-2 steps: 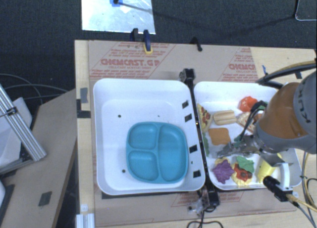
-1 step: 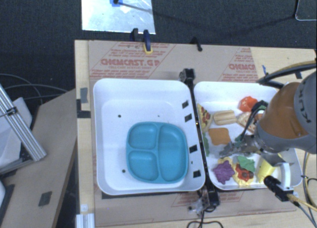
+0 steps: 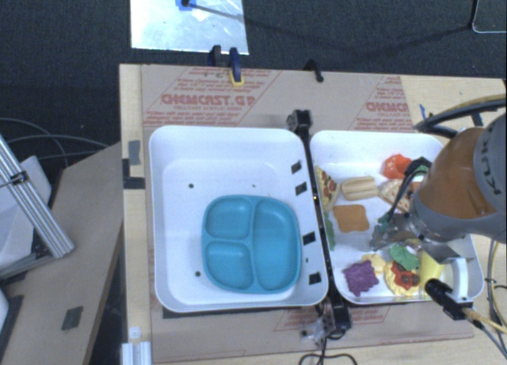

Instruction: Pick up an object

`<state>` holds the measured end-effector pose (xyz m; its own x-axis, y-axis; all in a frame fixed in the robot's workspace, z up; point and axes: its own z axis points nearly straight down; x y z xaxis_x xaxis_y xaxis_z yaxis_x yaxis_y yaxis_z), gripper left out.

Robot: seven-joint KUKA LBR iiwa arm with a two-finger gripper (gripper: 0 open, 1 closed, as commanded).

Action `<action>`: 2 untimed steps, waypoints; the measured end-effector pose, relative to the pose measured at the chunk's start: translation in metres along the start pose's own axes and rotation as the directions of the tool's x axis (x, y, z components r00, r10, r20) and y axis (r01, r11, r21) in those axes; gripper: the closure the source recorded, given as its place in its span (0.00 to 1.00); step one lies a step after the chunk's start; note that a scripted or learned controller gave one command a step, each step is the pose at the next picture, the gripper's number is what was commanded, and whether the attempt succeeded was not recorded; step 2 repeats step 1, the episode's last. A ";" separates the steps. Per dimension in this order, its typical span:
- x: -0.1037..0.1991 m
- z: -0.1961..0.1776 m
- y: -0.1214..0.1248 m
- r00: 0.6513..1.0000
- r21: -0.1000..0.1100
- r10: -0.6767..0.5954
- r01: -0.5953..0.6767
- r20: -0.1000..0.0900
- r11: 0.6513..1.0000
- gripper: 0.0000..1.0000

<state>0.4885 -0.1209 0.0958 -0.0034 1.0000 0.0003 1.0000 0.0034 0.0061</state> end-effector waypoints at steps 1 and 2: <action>0.030 -0.117 0.023 1.000 -0.006 -0.005 0.005 0.002 1.000 1.00; 0.030 -0.117 0.023 1.000 -0.006 -0.005 0.005 0.002 1.000 1.00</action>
